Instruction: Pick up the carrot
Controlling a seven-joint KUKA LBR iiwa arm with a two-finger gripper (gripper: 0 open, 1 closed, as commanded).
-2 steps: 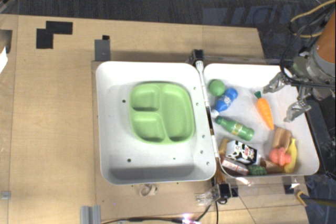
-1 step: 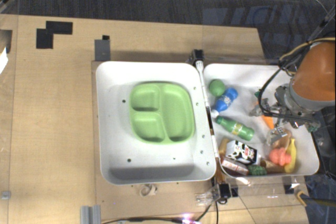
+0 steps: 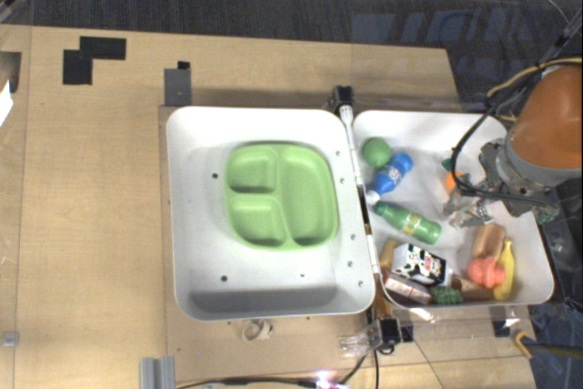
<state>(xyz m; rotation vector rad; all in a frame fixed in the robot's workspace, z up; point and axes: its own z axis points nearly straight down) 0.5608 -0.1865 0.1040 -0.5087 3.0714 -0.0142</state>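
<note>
Over right bin (image 3: 428, 125), fingers (image 3: 466, 212) half-hidden by wrist, spread unclear; carrot (image 3: 450, 182) partly hidden.

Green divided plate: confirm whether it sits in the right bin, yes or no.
No. The green divided plate lies in the left bin, while the right bin holds the bottles and toy food.
</note>
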